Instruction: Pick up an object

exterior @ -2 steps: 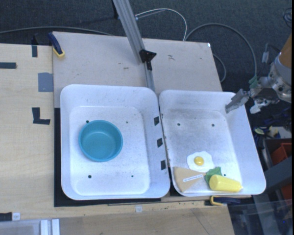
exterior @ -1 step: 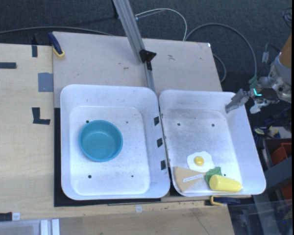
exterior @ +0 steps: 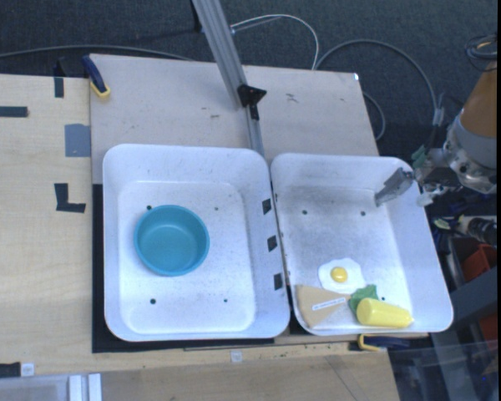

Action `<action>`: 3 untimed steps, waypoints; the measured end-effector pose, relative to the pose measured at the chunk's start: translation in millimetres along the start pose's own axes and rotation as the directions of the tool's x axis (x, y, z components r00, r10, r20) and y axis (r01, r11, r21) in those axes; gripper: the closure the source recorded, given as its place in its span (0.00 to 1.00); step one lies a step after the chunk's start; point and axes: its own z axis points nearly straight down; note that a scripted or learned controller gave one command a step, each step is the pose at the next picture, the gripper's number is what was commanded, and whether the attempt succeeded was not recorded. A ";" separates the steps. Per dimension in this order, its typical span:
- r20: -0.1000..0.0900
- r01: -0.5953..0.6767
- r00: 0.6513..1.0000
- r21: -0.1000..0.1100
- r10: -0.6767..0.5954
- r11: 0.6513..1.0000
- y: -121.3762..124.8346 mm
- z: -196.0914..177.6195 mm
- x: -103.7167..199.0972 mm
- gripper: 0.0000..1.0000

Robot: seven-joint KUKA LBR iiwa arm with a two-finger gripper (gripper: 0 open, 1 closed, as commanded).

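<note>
Camera view shows the gripper (exterior: 398,184) over the upper right rim of the right bin (exterior: 317,174), its finger state impossible to tell, while the fried egg (exterior: 341,275), wedge (exterior: 319,301) and yellow pepper (exterior: 383,312) lie along that bin's lower edge.

One camera looks down from above the bench at a slant, taking in both bins (exterior: 267,224) (arm entering right).

Blue bowl (exterior: 172,240), white-and-yellow fried egg (exterior: 341,274), yellow corn (exterior: 383,312), speckled white bins (exterior: 184,161)
</note>
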 end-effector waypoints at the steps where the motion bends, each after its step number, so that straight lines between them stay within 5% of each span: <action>1: -0.002 0.000 1.000 0.003 0.000 1.000 -3.1 63.3 6.4 0.00; 2: -0.001 0.001 1.000 0.001 -0.001 1.000 0.3 108.3 9.6 0.00; 3: -0.001 0.002 1.000 -0.003 -0.002 1.000 1.5 95.4 9.8 1.00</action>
